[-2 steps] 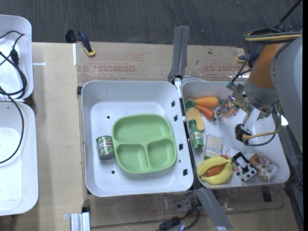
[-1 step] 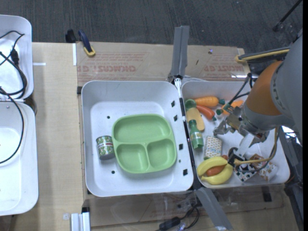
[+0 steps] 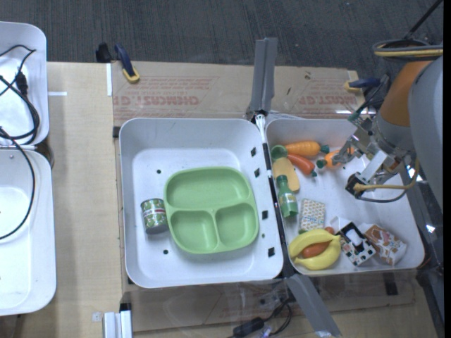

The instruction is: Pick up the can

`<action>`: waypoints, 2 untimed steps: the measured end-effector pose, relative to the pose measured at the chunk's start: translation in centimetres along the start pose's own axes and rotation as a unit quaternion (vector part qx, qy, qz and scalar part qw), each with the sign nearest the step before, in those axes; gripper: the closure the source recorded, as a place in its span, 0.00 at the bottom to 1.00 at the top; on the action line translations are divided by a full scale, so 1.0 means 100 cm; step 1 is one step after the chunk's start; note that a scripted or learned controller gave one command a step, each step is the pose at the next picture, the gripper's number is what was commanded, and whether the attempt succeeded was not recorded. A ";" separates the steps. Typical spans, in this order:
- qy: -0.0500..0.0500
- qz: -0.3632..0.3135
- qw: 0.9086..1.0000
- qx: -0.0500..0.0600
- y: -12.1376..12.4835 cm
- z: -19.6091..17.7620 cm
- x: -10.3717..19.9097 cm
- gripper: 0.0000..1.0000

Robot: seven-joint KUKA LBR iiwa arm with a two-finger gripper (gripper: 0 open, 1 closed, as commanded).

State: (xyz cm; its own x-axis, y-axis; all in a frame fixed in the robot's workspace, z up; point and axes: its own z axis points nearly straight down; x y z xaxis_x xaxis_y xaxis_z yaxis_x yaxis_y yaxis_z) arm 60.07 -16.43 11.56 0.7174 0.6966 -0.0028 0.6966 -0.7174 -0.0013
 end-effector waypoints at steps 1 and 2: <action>0.000 -0.023 1.000 0.001 -0.070 0.026 -0.018 0.00; 0.000 0.031 1.000 0.001 -0.075 0.025 0.003 0.00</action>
State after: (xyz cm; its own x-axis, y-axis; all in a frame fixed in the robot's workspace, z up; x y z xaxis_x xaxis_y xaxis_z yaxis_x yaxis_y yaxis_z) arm 55.05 -10.78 9.08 0.7588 0.6514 -0.0026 0.6514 -0.7588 -0.0022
